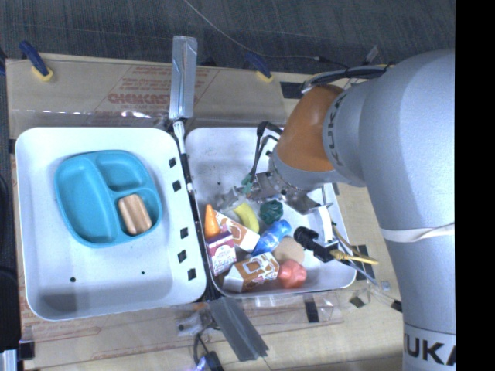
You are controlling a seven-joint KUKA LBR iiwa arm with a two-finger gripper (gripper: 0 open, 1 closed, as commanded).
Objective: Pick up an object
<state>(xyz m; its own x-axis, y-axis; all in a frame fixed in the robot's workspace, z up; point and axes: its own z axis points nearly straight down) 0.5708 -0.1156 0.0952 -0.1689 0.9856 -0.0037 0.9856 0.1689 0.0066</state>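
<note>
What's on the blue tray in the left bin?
One brown hot-dog-like piece lies in a compartment of the blue tray. The other compartments look bare; nothing covers the tray.

"KUKA" on the grey arm (421,207)

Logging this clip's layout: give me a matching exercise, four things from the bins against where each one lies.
Things:
1. hot dog
2. blue divided plate
3. carrot
4. red apple

Places:
A. right bin, against the divider wall
B. middle of the left bin
C. in the plate's lower right compartment
D. right bin, near its front edge

Pairs: 1-C, 2-B, 3-A, 4-D
</note>
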